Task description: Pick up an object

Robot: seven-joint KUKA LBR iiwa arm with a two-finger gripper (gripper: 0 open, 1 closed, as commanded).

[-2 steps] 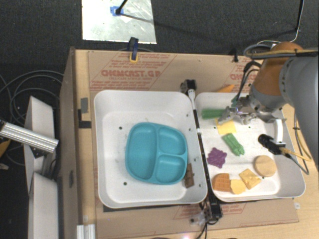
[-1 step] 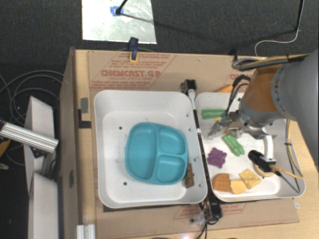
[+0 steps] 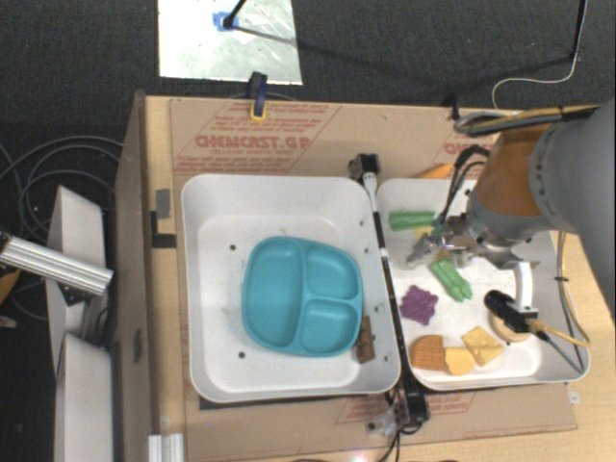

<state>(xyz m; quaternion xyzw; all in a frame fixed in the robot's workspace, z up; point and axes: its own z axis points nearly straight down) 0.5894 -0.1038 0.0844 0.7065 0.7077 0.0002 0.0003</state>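
My gripper (image 3: 428, 248) hangs low over the right bin (image 3: 549, 369), in its upper left part. A long green piece (image 3: 412, 219) lies just above it, near the bin's back wall. A second green piece (image 3: 451, 280) lies slantwise right below the gripper, close to it or touching it; I cannot tell which. A purple toy (image 3: 419, 303) sits further toward the front. At the front of that bin lie an orange-brown piece (image 3: 428, 352) and yellow wedges (image 3: 474, 349). I see nothing held in the gripper.
The left bin (image 3: 217, 258) holds a blue divided plate (image 3: 300, 296), with a small brown item (image 3: 366, 340) at its right wall. The arm (image 3: 539, 186) covers the right bin's back right. An orange thing (image 3: 438, 171) peeks out behind that bin.
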